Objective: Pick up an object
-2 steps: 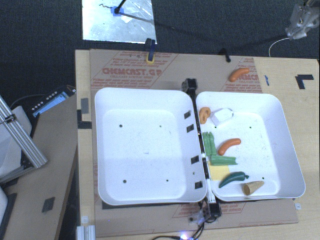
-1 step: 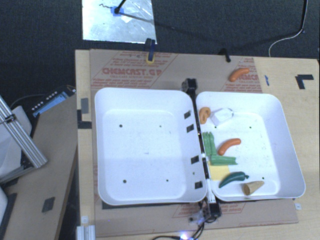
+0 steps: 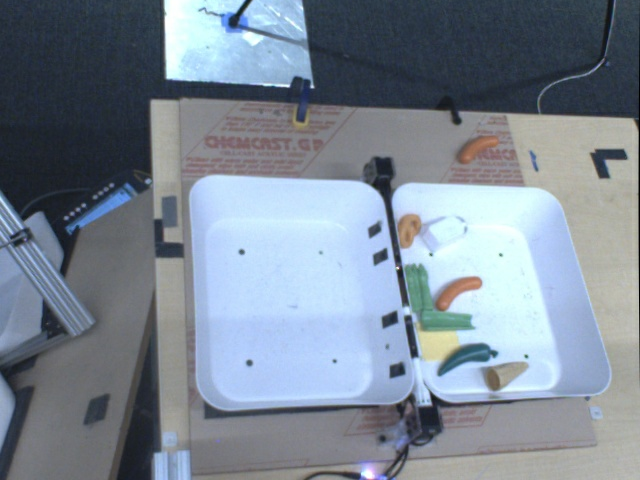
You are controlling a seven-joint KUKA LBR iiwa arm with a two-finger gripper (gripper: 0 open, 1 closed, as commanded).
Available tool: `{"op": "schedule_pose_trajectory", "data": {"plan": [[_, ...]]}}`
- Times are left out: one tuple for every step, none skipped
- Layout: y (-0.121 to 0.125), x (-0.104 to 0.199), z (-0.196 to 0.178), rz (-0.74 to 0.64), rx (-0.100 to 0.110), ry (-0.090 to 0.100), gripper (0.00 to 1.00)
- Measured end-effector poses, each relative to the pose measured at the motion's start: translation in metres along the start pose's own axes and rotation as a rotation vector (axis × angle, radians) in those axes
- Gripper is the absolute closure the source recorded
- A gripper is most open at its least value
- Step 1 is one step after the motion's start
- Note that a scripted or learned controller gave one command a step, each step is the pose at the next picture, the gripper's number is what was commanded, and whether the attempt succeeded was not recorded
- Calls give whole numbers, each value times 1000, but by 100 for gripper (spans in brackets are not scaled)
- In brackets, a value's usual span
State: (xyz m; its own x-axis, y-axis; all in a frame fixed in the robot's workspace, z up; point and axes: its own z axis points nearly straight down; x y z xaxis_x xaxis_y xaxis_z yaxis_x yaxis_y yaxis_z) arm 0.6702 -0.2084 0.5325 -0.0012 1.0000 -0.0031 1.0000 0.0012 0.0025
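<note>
The right bin (image 3: 560,268) holds several small toy foods. An orange sausage (image 3: 459,290) lies near its middle. Green bean pods (image 3: 424,296) lie along its left wall, with a yellow block (image 3: 436,344) below them. A dark green pepper (image 3: 466,356) and a tan cone (image 3: 505,374) sit near the front wall. An orange ring-shaped piece (image 3: 409,230) and a white piece (image 3: 444,231) rest at the back left.
The left bin (image 3: 290,288) stands beside the right one, joined by black clips (image 3: 390,318). A second orange sausage (image 3: 478,148) lies on the cardboard behind the right bin. A shiny metal sheet (image 3: 237,28) lies at the back. A silver frame (image 3: 40,278) stands at the left.
</note>
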Motion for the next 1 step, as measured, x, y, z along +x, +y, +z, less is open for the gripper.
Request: {"op": "schedule_pose_trajectory", "data": {"plan": [[-66, 1, 83, 3, 10, 5, 100]]}}
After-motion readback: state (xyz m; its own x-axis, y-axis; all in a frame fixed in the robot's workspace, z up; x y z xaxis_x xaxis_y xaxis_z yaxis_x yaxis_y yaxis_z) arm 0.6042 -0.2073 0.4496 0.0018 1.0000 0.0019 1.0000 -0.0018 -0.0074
